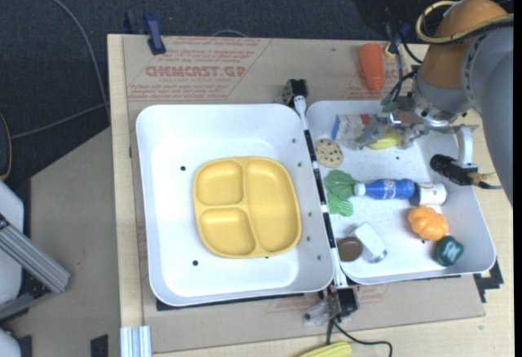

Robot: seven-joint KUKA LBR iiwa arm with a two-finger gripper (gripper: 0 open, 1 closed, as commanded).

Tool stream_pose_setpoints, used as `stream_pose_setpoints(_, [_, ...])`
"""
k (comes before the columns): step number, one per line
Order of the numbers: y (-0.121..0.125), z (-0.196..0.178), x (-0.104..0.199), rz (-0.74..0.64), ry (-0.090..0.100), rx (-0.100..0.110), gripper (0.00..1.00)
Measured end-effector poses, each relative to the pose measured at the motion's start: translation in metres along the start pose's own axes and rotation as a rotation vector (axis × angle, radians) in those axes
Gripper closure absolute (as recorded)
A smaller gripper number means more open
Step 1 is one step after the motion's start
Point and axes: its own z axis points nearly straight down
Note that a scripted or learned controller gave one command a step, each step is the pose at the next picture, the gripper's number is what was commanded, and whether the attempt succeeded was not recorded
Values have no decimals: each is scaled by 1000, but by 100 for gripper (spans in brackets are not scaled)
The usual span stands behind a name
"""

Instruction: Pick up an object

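My gripper point(385, 132) is low in the far part of the right bin point(473, 221), right over a yellow object point(382, 142) that it partly hides. Just left of it lies a small blue-and-white packet point(346, 128). Nearer in the same bin are a round speckled cookie point(329, 152), a green leafy toy point(338, 191), a blue bottle with a white cap point(393, 189), an orange fruit point(427, 222), a dark green object point(448, 250), a white box point(372, 240) and a brown disc point(350, 249).
The left bin point(163, 143) holds a yellow divided plate point(245, 207). An orange carrot-like object point(371, 66) lies on the bench beyond the right bin. The arm comes in from the upper right over the bin's far corner.
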Motion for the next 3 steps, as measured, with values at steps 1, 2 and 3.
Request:
stream_pose_setpoints(1, [-75, 0, -12, 5, -7, -28, 0])
stream_pose_setpoints(2, [-8, -2, 28, 3, -6, -30, 0])
stream_pose_setpoints(3, [3, -2, 3, 3, -7, -21, 0])
